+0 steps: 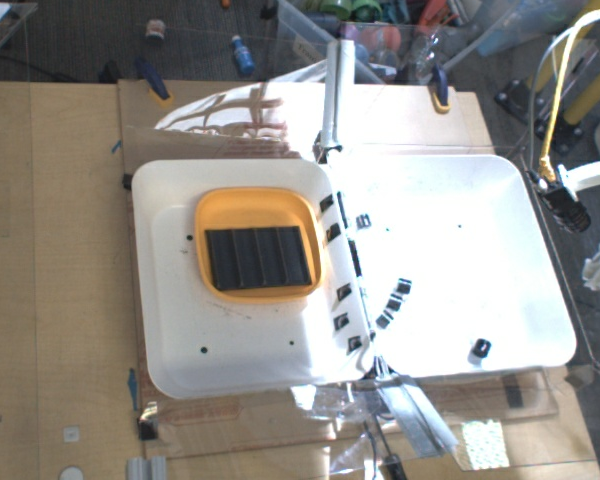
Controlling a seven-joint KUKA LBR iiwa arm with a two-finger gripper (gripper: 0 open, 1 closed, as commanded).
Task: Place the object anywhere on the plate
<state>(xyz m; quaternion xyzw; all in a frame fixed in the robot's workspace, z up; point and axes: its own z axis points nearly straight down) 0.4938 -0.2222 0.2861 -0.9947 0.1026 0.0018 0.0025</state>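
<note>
Two shallow white bins sit side by side on a wooden bench, seen from above at a slant. The left bin [165, 298] holds an orange plate [255, 204], square with rounded corners, near the bin's middle. A black ridged slab [258, 257], the task's object, lies flat on the plate. It covers most of the plate's floor, with its long side running left to right and its grooves running front to back. The plate's orange rim shows on all sides of the slab.

The right bin [460, 258] has a small black piece [480, 348] near its front right corner. A row of small black tabs [342, 293] runs along the seam where the two bins meet, and a few more curve into the right bin. A metal post [336, 93] rises from the back of that seam.

Behind the bench, a clear plastic tub [400, 13] holds a jumble of colourful toys. A yellow cable [552, 88] loops down at the far right. A blue clamp [156, 88] and an orange clamp [440, 90] grip the bench's back edge.

Whether the gripper is spread or pressed together cannot be told.
</note>
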